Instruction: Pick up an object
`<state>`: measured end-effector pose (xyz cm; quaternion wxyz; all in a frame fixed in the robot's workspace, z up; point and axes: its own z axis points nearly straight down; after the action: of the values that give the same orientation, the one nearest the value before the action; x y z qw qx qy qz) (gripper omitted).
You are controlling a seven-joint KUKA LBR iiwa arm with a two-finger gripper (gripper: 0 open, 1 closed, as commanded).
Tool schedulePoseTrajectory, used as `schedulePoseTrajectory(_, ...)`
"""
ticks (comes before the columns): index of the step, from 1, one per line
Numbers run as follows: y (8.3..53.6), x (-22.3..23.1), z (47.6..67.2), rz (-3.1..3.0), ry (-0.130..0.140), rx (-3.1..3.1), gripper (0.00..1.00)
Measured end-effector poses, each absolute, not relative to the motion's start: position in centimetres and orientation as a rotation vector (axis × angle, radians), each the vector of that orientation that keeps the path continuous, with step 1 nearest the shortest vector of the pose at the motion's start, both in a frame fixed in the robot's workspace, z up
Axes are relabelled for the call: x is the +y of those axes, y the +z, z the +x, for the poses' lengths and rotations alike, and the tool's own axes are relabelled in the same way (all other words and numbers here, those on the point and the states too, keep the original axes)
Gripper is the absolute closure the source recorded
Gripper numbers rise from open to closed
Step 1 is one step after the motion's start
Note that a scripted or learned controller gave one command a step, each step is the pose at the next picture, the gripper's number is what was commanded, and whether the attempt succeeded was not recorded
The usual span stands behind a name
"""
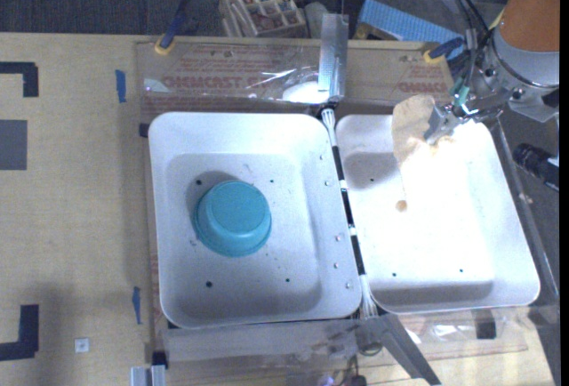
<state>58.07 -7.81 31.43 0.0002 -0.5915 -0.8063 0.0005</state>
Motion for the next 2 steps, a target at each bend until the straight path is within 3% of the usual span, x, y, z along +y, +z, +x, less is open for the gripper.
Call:
schedulePoseTrajectory(1, 21.0, -5.0, 63.7, -1.739, 0.001, -2.616, 1.0)
schedulePoseTrajectory(2, 11.6, -10.0, 65.7, -1.908, 0.001, -2.495, 1.0)
